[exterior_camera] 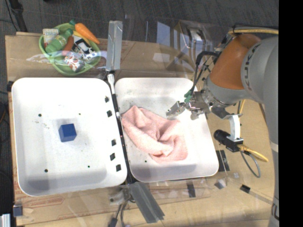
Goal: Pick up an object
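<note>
A small blue cube (67,132) sits in the left white bin (28,103), toward its centre. At 3 o'clock from it, a crumpled pink cloth (154,134) lies in the right white bin (142,86). A green bowl of toy food (71,48) stands at 12 o'clock of the cube, behind the bins

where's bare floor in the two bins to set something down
Left bin: mostly bare all round the blue cube. Right bin: bare strip along the far wall and a thin one at the near edge; the pink cloth fills its middle, and the gripper crowds the cloth's far right corner.
</note>
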Controlling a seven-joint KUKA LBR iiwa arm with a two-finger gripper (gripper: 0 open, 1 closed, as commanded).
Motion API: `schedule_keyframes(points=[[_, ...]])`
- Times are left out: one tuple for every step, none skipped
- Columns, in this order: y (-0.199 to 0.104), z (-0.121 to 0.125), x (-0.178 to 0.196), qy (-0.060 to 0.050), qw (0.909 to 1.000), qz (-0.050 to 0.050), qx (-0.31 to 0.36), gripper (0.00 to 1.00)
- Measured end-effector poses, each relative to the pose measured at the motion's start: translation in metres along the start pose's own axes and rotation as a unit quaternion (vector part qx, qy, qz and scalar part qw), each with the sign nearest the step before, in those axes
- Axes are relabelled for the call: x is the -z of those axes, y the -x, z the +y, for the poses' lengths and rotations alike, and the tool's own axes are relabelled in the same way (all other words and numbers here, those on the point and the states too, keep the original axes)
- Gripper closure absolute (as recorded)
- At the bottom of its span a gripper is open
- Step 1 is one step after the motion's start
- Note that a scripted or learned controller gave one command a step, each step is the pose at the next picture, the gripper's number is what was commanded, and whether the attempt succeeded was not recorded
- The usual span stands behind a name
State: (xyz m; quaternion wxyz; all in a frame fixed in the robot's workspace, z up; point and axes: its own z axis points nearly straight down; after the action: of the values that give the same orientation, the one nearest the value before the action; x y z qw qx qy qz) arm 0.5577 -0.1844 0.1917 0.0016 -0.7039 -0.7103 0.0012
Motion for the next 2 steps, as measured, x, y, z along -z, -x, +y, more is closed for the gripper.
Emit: schedule_keyframes(points=[[-0.0125,0.0082,-0.0994,0.003,0.9974,-0.001,0.072,0.00],[-0.0039,0.0119,-0.0984,0.004,0.9948,-0.001,0.102,0.00]])
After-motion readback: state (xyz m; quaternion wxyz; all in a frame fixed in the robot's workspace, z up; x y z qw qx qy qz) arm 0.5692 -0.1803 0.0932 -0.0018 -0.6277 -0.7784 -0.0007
